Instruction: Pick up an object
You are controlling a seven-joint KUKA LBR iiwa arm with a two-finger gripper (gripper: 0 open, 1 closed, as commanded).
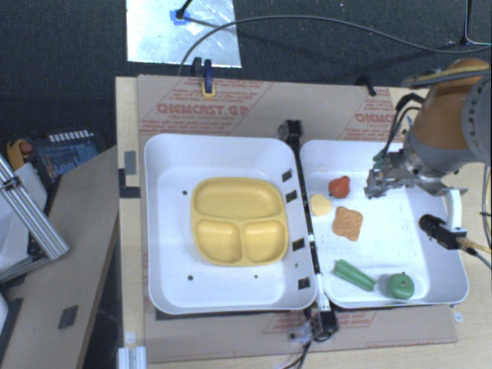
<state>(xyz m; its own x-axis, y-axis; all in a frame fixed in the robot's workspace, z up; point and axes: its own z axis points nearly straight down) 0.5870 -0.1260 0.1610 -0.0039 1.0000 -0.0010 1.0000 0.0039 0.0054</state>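
Observation:
My gripper hangs over the back part of the right bin, just right of a small red piece. Nothing shows between its tips. In the same bin lie a pale yellow piece, an orange waffle-like piece, a long green piece and a round green piece. The red piece is the closest to the gripper, a short gap to its left.
The left bin holds a yellow tray with three compartments. A black divider with clips runs between the two bins. The arm's grey and orange body comes in from the right above the right bin's far corner.

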